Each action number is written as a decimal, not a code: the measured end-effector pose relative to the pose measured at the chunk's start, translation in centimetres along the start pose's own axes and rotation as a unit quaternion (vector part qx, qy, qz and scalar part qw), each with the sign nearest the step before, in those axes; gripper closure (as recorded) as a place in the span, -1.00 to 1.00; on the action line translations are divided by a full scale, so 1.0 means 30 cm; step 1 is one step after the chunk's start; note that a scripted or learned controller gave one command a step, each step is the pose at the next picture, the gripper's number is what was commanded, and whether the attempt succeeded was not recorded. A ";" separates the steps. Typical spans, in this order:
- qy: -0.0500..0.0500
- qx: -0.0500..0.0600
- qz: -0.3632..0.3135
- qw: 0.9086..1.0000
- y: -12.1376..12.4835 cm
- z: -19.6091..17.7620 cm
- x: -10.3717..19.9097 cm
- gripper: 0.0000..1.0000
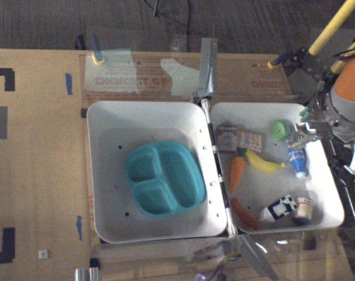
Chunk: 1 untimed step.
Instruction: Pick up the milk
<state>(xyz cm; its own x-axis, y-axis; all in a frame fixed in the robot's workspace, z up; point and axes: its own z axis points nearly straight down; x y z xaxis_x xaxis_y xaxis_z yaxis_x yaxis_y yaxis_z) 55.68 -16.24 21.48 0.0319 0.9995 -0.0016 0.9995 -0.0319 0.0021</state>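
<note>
We see the left white bin (pixel 101 157) holding a teal divided plastic tray (pixel 164 178). In the right white bin (pixel 332 206), the black-and-white milk carton (pixel 281 207) lies near the front edge. The gripper (pixel 303 134) hovers above a blue-capped bottle (pixel 297 161); whether it is open, we cannot tell.

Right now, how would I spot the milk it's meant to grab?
Look in the right-hand white bin, along its near edge. There, between a reddish sausage-like toy and a small round cup, lies the milk: a little carton, the one thing with black-and-white cow patches.
</note>
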 end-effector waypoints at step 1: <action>0.000 0.000 -0.001 1.000 0.000 0.000 0.002 -1.00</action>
<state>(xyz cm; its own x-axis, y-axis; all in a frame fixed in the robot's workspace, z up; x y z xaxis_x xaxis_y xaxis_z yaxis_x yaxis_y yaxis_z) 55.69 -16.17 21.47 0.0306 0.9995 -0.0012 0.9995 -0.0306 0.0013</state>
